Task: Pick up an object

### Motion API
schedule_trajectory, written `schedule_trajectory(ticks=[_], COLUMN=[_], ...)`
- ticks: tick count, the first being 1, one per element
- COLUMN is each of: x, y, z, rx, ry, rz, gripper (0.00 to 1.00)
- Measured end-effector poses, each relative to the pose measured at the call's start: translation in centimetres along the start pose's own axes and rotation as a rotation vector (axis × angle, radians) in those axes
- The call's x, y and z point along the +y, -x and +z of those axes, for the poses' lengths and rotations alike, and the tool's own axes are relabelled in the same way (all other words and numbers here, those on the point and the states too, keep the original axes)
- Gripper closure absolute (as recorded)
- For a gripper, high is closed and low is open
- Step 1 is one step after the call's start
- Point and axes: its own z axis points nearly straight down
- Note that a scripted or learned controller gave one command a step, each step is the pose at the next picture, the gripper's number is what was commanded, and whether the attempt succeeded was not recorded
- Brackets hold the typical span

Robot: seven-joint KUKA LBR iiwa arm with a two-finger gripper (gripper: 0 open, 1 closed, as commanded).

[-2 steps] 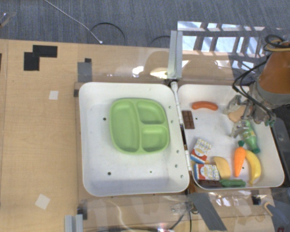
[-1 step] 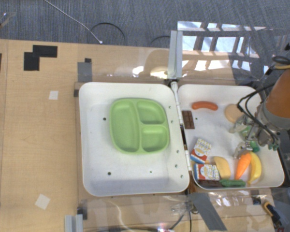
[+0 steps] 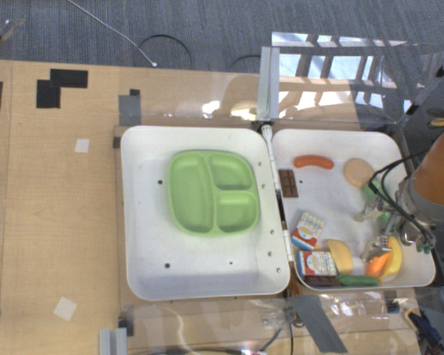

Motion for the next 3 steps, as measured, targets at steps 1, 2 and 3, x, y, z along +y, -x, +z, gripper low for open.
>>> schedule_trajectory(ticks=[1,2,3], x=[0.1,0.1,0.4], y=[0.5,0.5,3.3], z=[-1.4,-1.4,0.2], rx=[-0.015,-0.014,0.009], ry=[-0.003,-0.003,-0.001], rz=[-0.006,-0.007,0.035], gripper=[1.0,0.0,0.0])
